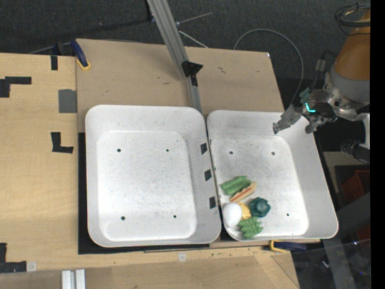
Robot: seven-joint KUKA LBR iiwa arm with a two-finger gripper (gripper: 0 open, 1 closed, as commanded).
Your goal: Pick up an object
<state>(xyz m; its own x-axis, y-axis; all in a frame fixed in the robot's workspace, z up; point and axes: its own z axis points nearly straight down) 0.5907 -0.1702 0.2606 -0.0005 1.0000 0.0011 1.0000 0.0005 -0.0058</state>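
A small heap of objects lies in the front left corner of the right bin: a green leafy piece, an orange stick, a white egg-like ball, a yellow bit, a dark teal round object and a green knobbly piece. My gripper hovers over the far right edge of that bin, well away from the heap. Its two dark fingers are spread apart with nothing between them.
The left bin adjoins the right one, joined by black clips. A slanted metal post rises behind the bins. A thin cable loops over the bench at the back right.
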